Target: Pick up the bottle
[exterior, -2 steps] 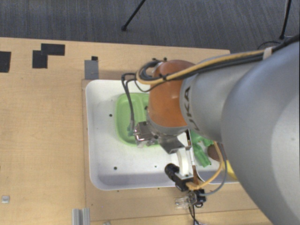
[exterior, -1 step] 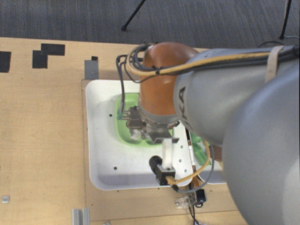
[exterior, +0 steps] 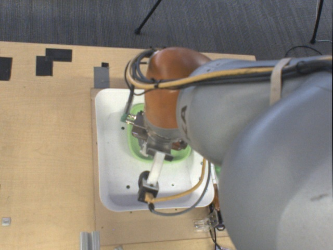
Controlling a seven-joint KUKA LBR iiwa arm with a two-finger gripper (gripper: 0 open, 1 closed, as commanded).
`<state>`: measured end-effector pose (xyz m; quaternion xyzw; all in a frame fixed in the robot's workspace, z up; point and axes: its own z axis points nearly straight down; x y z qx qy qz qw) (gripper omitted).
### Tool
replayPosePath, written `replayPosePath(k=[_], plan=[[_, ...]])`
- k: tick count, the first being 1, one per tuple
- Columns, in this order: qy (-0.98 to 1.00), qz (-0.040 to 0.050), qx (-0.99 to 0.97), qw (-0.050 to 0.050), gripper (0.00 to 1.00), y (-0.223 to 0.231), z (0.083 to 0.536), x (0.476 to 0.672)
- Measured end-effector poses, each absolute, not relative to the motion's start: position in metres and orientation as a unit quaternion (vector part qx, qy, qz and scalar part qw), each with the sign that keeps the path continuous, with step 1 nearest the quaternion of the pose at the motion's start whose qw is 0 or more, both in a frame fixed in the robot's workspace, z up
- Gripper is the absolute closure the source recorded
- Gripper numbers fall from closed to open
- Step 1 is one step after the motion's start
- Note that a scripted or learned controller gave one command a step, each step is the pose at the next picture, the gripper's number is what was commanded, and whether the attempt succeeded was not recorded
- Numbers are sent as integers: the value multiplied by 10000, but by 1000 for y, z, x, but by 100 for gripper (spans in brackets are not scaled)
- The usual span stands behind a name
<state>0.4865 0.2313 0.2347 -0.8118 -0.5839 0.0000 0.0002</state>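
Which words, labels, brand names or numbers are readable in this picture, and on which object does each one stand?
No readable text.
The arm: plain grey and orange, no lettering to make out.
The white bin: bare, no label.
The black marks on the bench: plain blocks, not letters.
The green object under the wrist: mostly hidden; no print legible.
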Motion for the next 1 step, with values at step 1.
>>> replayPosePath(k=[1], plan=[[-5386, 5, -8425, 4, 100, 200, 212, 487]])
